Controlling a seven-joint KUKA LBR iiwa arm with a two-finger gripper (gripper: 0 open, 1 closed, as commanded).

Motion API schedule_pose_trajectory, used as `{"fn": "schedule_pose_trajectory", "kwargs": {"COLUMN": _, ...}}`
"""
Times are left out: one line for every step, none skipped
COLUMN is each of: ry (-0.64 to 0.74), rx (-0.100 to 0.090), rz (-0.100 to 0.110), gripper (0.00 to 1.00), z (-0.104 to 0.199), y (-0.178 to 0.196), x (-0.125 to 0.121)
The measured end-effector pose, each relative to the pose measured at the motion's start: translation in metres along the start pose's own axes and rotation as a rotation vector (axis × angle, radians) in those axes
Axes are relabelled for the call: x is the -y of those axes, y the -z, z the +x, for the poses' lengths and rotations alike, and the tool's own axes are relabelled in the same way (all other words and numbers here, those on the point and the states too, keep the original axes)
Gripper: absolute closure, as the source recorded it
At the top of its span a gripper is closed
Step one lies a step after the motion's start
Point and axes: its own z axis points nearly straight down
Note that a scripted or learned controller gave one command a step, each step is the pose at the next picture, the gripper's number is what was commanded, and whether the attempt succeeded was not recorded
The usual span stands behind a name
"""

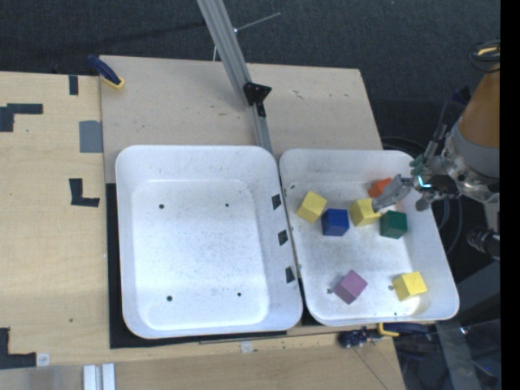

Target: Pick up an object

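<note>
Contents of the right bin (422,242): seven small objects, all loose on the white floor. An orange object (379,188) lay near the upper right, partly hidden by the pincer (396,192), which was just beside or over it; contact could not be judged. A yellow block (364,212) lay just below the pincer tips, with a green block (393,224) just to its right and a blue block (335,222) just to its left. A second yellow block (311,206) sat tilted, up and left of the blue one, near the bin's left wall. A purple block (351,286) lay lower down, well apart from the upper group, and a third yellow block (409,285) rested near the lower right corner. Pincer: reached in from the right over the bin's upper right rim; whether it was wide or narrow could not be told, and nothing was seen between its fingers. Arm (479,128): grey with orange band, at the frame's right edge. Left bin (130,218): white, beside the right one, rims touching. Bench (179,104): pale wood, carrying both bins.
</note>
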Motion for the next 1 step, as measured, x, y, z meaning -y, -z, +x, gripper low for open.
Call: {"fn": "schedule_pose_trajectory", "kwargs": {"ry": 0.002, "rx": 0.001, "rz": -0.004, "gripper": 0.0, "z": 0.0, "y": 0.0022, "x": -0.0008}}
